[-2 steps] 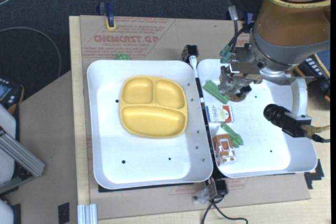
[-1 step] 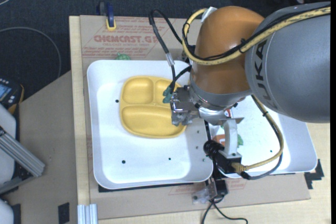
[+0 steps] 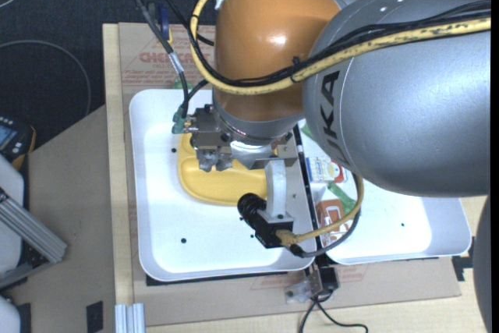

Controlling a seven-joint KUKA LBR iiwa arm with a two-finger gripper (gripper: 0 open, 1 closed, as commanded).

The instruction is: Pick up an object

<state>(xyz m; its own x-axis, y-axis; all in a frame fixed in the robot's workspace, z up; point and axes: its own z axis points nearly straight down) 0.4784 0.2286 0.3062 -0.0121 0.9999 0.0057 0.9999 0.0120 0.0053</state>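
Note:
A yellow, rounded object (image 3: 204, 182) lies in the left white bin (image 3: 156, 191), partly covered by the arm's wrist. The arm's big orange and grey body hangs over the middle of both bins, and the gripper mount (image 3: 234, 148) sits right above the yellow object's upper right part. The fingers are hidden under the wrist. A small packet with red, white and green print (image 3: 327, 171) peeks out at the left side of the right bin (image 3: 405, 234), under the arm.
A black cable loops from the wrist over the bin's back left corner. A black camera block (image 3: 261, 218) hangs off the wrist near the divide between the bins. Cardboard lines the bench beneath the bins.

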